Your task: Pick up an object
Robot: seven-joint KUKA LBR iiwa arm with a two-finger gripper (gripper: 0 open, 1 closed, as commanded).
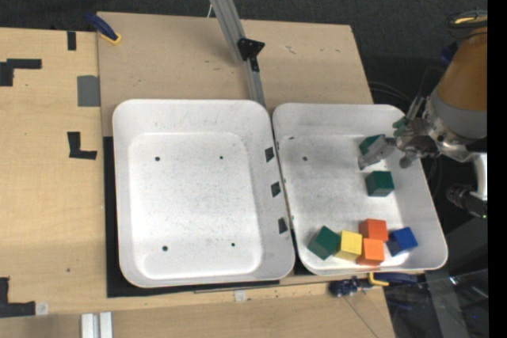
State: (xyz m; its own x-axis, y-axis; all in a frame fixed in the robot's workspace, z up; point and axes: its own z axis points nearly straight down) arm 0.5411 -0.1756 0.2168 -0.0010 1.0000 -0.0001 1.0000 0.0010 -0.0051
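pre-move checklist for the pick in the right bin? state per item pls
1. Gripper over the right white bin: ok, it sits at the bin's upper right.
2. Target in reach: ok, a dark green cube lies just below the gripper, apart from other blocks.
3. Anything already in the grasp: cannot tell, a small green block sits right at the fingertips.
4. Finger opening: cannot tell.
5. Clutter near the target: ok, the cluster of green, yellow, orange and blue cubes lies at the bin's lower edge, away from the dark green cube.
6. Left white bin out of the arm's way: ok.
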